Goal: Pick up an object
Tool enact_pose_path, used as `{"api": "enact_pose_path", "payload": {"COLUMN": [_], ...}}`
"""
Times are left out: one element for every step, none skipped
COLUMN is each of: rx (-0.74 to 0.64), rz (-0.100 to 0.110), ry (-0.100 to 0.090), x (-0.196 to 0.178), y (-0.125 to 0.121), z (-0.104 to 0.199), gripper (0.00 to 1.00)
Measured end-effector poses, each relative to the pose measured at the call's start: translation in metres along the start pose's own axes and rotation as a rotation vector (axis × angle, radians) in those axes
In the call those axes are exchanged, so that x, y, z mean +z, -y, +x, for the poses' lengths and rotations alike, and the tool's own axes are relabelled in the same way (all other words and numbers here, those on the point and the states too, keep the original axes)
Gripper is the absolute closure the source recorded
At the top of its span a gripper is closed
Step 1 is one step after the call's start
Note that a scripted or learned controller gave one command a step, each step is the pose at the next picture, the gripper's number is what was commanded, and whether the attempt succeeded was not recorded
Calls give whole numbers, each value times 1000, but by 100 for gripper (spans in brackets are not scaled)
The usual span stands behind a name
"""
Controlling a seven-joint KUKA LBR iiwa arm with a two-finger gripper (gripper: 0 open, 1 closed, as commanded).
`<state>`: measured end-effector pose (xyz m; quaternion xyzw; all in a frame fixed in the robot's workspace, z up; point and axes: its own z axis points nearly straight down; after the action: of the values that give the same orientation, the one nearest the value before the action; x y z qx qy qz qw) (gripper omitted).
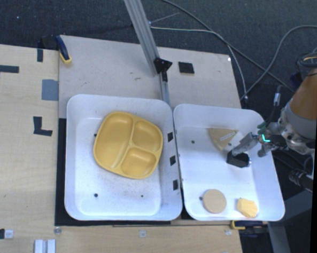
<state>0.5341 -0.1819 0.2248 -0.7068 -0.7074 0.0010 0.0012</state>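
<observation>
In the right bin (268, 173) lie three small items: a tan wedge-shaped piece (220, 136) near the back, a round tan disc (215, 201) at the front, and a yellow chunk (247, 207) in the front right corner. My gripper (238, 157) reaches in from the right and hangs low over the middle of this bin, just right of and in front of the tan wedge. Its dark tip is close to the wedge's near edge; I cannot tell whether it touches it. Nothing visibly hangs from the gripper.
The left bin (76, 161) holds a yellow divided plate (128, 144). A grey metal post (145, 34) slants down to the bins' back junction. Cables run over the dark floor behind, and the arm's body (304, 113) stands at the right.
</observation>
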Motion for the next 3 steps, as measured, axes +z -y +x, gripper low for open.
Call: {"api": "enact_pose_path", "payload": {"rx": [0,0,0], "rz": [-2,2,3], "ry": [1,0,-1], "x": [-1,43,91], "y": [0,-1,2], "z": [0,3,12], "gripper": [0,0,0]}}
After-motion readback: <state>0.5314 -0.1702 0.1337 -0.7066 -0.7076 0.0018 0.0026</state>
